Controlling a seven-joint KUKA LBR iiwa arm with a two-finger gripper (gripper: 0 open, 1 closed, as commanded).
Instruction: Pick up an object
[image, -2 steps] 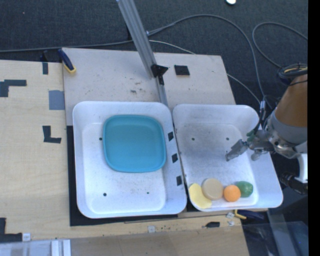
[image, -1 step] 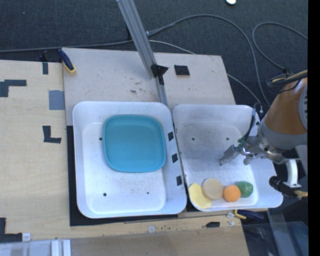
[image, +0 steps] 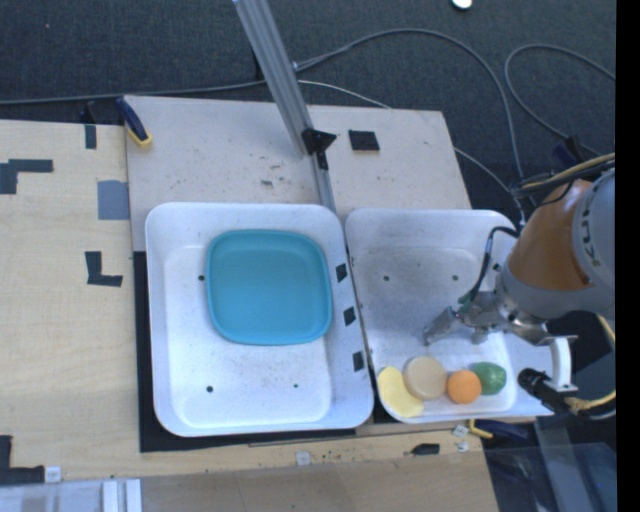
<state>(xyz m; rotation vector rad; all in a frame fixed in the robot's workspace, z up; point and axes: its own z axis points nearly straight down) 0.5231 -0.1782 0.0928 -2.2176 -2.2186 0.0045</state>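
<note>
You've got the gripper (image: 436, 331) low in the right bin (image: 400, 250), fingers spread with nothing between them, just above the beige disc (image: 425, 377). Yellow piece (image: 396, 393), orange ball (image: 463, 387) and green ball (image: 490, 377) line the bin's near edge; blue plate (image: 268, 286) sits in the left bin (image: 180, 400). No readable labels anywhere.

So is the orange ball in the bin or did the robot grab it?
In the bin. The orange ball sits on the floor of the right bin, between a beige round piece and a green one, below the gripper.
</note>
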